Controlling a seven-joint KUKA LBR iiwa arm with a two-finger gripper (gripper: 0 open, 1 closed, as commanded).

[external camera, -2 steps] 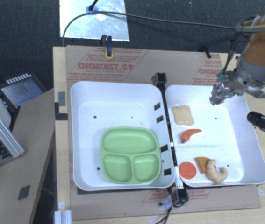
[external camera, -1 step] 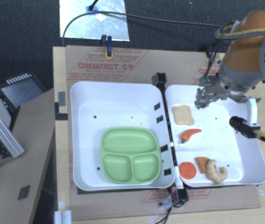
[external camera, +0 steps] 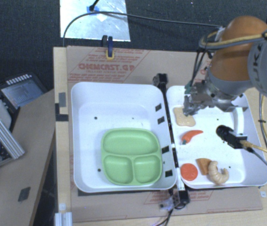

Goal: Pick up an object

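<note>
Hanging right over the beige flat piece (external camera: 185, 120) at 6 o'clock off the end effector (external camera: 190, 108), basically touching; grip state can't tell; red chili (external camera: 191, 135) further down at 6.

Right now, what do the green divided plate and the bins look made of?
Green three-compartment plate: likely moulded plastic, matte with a soft sheen, rounded seamless dividers. Two shallow white bins (left, right): probably thin formed plastic, smooth, slightly glossy, with rolled rims. Neither can be confirmed by look alone.

Bench (external camera: 124, 60) bearing two white bins (external camera: 84, 126)
</note>
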